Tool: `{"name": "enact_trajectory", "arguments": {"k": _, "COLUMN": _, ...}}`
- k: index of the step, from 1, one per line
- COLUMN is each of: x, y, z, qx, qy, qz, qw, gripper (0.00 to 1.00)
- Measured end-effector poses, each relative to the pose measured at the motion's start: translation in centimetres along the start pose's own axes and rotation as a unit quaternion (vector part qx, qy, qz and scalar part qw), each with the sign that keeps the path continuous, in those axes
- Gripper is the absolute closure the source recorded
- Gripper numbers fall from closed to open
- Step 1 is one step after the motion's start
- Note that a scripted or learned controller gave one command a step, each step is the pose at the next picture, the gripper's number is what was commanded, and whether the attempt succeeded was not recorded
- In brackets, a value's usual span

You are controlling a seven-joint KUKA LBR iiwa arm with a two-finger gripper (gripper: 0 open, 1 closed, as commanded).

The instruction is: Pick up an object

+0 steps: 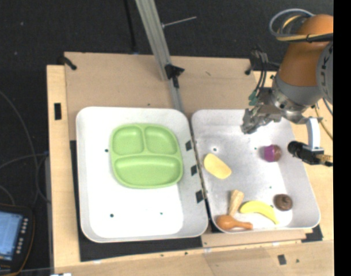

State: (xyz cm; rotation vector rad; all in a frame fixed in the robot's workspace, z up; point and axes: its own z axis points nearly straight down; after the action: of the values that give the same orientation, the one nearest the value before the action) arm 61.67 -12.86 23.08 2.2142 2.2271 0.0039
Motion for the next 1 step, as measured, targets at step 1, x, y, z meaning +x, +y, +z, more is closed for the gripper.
{"name": "enact_trajectory", "arguments": {"k": 1, "x": 5.54, "y": -2.43, "z": -0.48, "qx": 0.001, "qy": 0.0, "qz": 0.0, "qw": 1.0, "gripper": 1.0}}
